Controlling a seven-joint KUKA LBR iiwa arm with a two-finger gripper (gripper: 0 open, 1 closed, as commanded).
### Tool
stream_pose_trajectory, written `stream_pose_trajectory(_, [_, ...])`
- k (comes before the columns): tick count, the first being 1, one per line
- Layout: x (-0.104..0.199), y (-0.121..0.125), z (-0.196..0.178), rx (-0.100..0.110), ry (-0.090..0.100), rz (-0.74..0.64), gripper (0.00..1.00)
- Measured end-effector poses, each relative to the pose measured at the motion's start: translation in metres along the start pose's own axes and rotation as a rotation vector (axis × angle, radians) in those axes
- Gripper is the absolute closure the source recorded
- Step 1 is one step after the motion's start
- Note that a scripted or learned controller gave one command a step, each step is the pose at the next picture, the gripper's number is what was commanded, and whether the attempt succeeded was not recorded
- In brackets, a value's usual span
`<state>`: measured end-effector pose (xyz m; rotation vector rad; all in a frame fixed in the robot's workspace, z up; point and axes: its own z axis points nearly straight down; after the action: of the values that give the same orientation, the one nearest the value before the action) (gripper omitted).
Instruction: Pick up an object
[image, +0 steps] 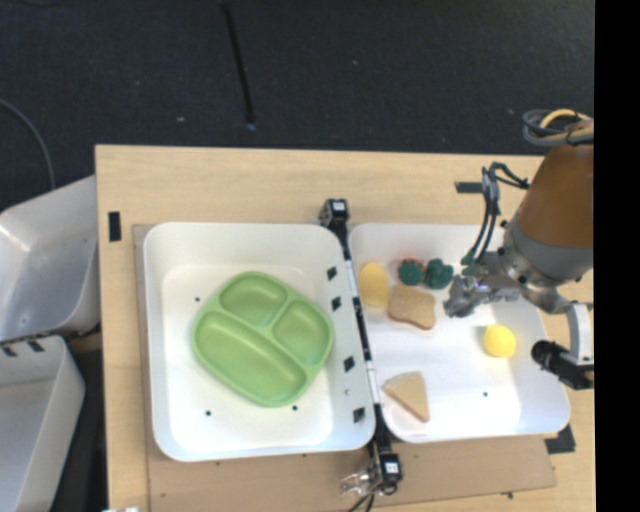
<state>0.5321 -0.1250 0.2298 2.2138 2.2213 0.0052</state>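
1. Nearest the camera, in the right bin (560, 405), a tan wedge-shaped piece (408, 394) lies by the near left corner, close to the divider between the two bins.
2. A little farther and to the right, a small yellow ball (499, 341) sits on the bin floor, apart from the wedge and just right of the gripper.
3. In the left bin (165, 400), a green divided plate (262, 337) with three compartments lies flat near the middle, turned at an angle to the bin walls.
4. Past the middle of the right bin, a tan bread-like slice (414, 307) lies flat; a pale yellow object (373, 284) stands just left of it, close to the divider.
5. The gripper (466, 297) hangs low over the right bin, just right of the slice and nearer than the green pieces. From this angle I cannot tell how far the jaws are spread, and nothing is seen between them.
6. Farther still, two dark green pieces (424, 271) with a touch of red sit side by side near the far wall, just beyond the slice.
7. The arm (560, 215), brown-orange above the wrist, comes in from the right over the far right corner of the bin.
8. Both bins rest on the light wood counter (210, 185).
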Motion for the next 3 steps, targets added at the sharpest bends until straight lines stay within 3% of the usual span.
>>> stream_pose_trajectory(1, [-0.001, 0.002, -0.053, -0.001, 0.000, 0.000, 1.00])
stream_pose_trajectory(3, [0.102, 0.038, -0.024, 0.006, 0.001, -0.003, 1.00])
